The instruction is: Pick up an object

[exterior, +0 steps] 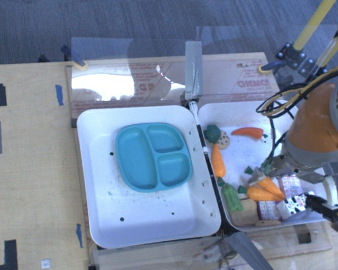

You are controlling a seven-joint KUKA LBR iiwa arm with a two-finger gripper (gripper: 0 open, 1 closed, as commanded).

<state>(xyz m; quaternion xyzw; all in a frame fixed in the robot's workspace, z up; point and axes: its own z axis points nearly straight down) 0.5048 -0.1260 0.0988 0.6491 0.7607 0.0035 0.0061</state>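
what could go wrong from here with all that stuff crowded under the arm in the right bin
1. The carrots lie packed against a small box beside the gripper, so a grab may catch two things or slip.
2. The green vegetable sits against the bin's wall, leaving little room for a finger.
3. The cables loop near the wrist and might snag.

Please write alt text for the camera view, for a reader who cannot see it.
The arm reaches into the right bin over toy carrots, a pepper and small packets. The left bin holds a blue divided tray.
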